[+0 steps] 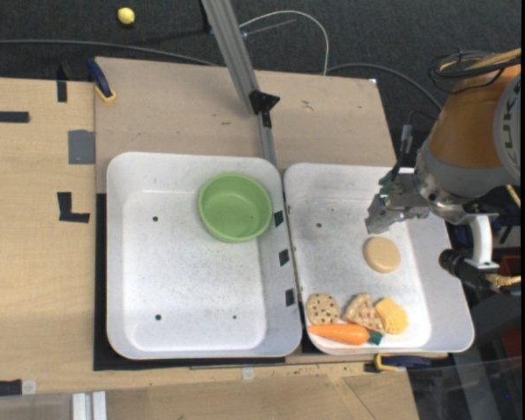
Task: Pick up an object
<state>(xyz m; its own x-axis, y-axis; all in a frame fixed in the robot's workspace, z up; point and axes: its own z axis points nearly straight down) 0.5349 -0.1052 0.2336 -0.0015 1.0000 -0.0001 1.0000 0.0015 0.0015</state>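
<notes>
Four toy foods crowd the near edge of the right bin (pixel 437 318): an orange carrot (pixel 339 333) lying along the front rim, a round waffle-patterned cookie (pixel 322 308) just behind its left end, a tan cracker-like piece (pixel 362 311) beside that, and a yellow corn piece (pixel 392 316) touching the cracker's right side. They sit packed together, hard against the front wall, with little bare floor between them. Behind them, apart from the cluster, a round tan bun-shaped piece (pixel 381 255) lies alone in the middle of the bin, with open white floor to its left and right. Just beyond it hangs the gripper (pixel 387 214), its tip close to the bun's far edge; whether the fingers are spread or closed cannot be told, and nothing is seen between them. The grey arm with its orange band (pixel 472 129) comes in over the bin's right rim. The far-left part of this bin is bare. The left bin (pixel 131 261) has wide bare floor along its near and left sides; a green bowl (pixel 235 206) stands upright toward its far right corner, near the divide between the bins. Farthest off, a small yellow ball (pixel 126 15) rests on the dark floor.
</notes>
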